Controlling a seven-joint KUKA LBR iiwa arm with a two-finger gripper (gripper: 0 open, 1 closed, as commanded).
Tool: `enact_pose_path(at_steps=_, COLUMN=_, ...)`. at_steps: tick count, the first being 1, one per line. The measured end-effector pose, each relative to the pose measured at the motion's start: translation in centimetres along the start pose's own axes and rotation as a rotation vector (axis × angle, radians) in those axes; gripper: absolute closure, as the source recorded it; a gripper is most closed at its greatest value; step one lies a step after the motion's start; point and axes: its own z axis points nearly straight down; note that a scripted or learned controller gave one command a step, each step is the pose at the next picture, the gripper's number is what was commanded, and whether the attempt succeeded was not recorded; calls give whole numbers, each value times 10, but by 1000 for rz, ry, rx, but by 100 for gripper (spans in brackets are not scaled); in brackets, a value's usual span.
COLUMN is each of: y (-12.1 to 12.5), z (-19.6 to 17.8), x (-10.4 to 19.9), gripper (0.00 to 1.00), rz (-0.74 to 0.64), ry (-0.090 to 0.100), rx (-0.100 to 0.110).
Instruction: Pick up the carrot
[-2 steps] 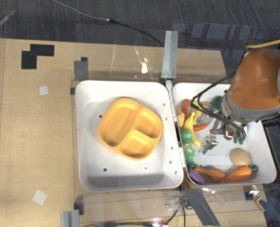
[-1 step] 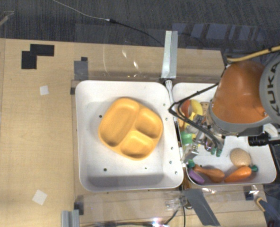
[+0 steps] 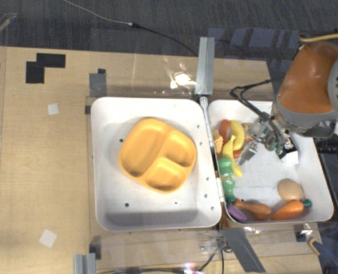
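A yellow plate (image 3: 157, 154) fills the middle of the left bin (image 3: 109, 210); toys crowd the right bin's (image 3: 323, 204) left wall.
The gripper (image 3: 249, 151) hangs open over bare floor, grasping nothing; the carrot (image 3: 289, 209) lies against the near edge.

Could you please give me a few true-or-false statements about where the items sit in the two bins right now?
1. The yellow three-compartment plastic plate lies in the left white bin. True.
2. The orange toy carrot with a green top sits on that plate. False: it lies in the right white bin, near the front edge.
3. The two-finger gripper hovers over the right bin. True.
4. The beige egg-shaped toy lies in the left bin. False: it is just behind the carrot.
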Motion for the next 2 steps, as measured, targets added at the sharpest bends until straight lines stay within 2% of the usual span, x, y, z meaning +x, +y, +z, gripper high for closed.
enact_pose_path(at_steps=1, y=16, z=0, x=84, gripper=0, rz=176, ry=5, rx=0)
enact_pose_path(at_steps=2, y=-19, z=66, x=-7, gripper=0, rz=65, ry=6, rx=5)
